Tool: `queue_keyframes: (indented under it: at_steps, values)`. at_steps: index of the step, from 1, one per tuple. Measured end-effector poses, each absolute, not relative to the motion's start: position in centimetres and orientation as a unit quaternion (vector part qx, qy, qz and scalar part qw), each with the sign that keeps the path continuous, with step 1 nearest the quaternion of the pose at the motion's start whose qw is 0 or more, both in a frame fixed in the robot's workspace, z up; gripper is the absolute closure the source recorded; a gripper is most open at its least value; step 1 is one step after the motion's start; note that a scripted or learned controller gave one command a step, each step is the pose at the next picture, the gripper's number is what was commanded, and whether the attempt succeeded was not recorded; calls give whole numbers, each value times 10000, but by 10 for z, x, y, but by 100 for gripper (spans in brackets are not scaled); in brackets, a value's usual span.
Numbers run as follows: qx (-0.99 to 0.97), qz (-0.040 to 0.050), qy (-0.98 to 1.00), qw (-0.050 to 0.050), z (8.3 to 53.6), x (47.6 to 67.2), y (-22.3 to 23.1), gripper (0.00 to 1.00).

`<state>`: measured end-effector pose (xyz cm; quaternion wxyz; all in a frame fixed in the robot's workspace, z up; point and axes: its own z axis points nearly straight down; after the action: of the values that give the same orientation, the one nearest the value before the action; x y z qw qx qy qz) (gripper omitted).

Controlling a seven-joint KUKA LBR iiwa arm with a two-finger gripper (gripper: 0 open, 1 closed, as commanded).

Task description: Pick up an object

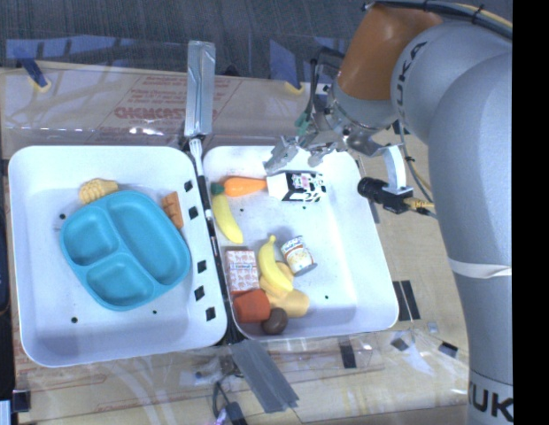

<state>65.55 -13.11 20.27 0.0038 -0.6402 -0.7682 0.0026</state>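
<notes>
Right white bin (367, 277) holds black-and-white carton (298, 186), lying flat beside carrot (242, 185).

Black-and-white carton (297, 185), lying flat, right bin's far edge, beside carrot (242, 185)

The grey arm (460, 149) is reaching in from the right, its orange band (385, 47) sitting just above the wrist. The wrist is bending down and leftward, and the gripper (297, 153) is hanging low with its two fingers seemingly spread apart, nothing between them.
</notes>
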Motion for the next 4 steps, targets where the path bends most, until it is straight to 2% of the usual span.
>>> queue_keyframes:
  at_steps: [1,2,3,4]
  values:
    - [-5764,11,-8171,26,201,657,-122,0]
    - [-6400,-63,-7683,-102,117,664,-145,0]
    - [-6164,-82,-7872,-179,110,599,-171,0]
    - [-5747,-96,-8181,-184,109,559,-184,0]
